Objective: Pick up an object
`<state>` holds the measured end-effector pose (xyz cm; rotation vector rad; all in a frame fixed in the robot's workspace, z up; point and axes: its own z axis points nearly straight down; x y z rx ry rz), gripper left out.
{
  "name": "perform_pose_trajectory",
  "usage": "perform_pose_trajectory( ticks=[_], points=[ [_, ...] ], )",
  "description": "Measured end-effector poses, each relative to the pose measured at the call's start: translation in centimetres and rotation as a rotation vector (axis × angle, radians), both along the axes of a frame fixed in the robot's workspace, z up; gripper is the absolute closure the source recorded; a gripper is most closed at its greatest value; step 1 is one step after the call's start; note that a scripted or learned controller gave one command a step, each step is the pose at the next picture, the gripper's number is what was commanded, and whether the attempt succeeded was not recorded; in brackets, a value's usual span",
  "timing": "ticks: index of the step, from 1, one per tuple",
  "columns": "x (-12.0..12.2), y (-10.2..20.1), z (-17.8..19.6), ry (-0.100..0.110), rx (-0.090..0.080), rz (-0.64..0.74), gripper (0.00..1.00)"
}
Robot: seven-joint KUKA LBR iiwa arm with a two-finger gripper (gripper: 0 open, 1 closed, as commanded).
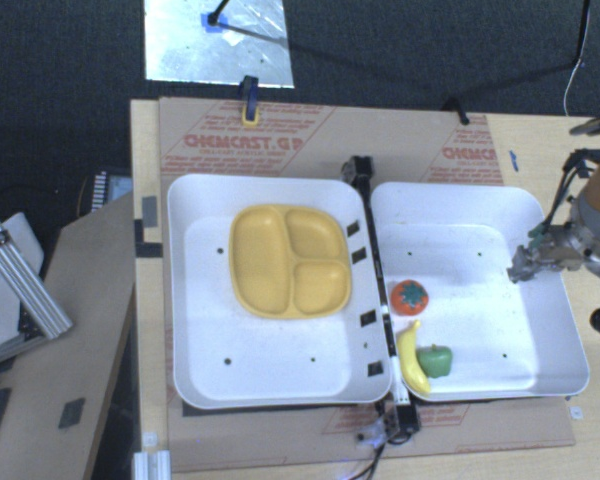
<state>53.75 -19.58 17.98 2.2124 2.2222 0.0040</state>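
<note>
In the right bin (500, 218) lie a red tomato-like toy (409, 296), a yellow banana (411, 360) and a green pepper-like toy (436, 360), all near the bin's left wall. The gripper (528, 260) hangs over the bin's right side, well to the right of these toys and apart from them. Nothing shows between its fingers.
The left bin (195, 268) holds a yellow divided plate (288, 260). A black divider strip (373, 268) runs between the bins. The arm's grey body (595, 223) stands at the right edge. A cardboard sheet (280, 138) lies under the bins.
</note>
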Motion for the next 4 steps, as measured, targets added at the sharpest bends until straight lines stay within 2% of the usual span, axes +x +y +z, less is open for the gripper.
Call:
perform_pose_trajectory(
  ticks=[2, 4],
  points=[
    [-0.8, 0.2, 11.6, -0.002, -0.001, 0.001, 1.0],
    [0.9, 9.0, 11.4, 0.003, 0.002, 0.004, 1.0]
  ],
)
